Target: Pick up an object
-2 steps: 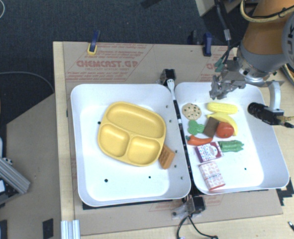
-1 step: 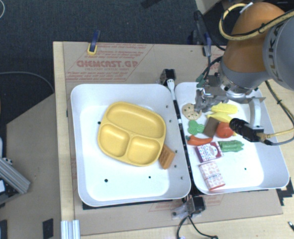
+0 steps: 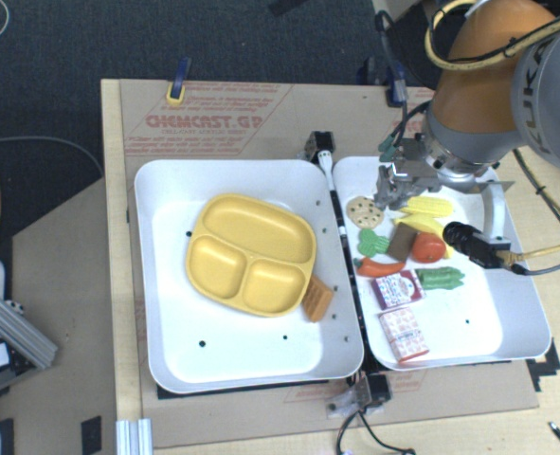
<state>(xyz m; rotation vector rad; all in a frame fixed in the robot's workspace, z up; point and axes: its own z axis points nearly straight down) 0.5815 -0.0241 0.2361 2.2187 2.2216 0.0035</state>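
My gripper [image 3: 391,188] hangs over the far left part of the right bin [image 3: 507,335], pointing down. Just below it lie a round brown cookie [image 3: 363,212] and a yellow toy food [image 3: 429,207]. In front of these is a cluster: a green piece [image 3: 373,244], a dark brown block [image 3: 404,241], a red tomato-like piece [image 3: 430,248], an orange-red sausage [image 3: 381,267] and a green pepper [image 3: 440,277]. Two red-and-white packets [image 3: 396,289] [image 3: 404,335] lie nearer the front. Nothing shows held in the gripper.
The left bin [image 3: 166,339] holds a yellow divided plate [image 3: 251,254] and a brown bread-like piece [image 3: 317,300] by its right wall. A black fitting with a cable [image 3: 469,240] sticks out over the right bin. The bins' shared wall [image 3: 341,245] runs just left of the cluster.
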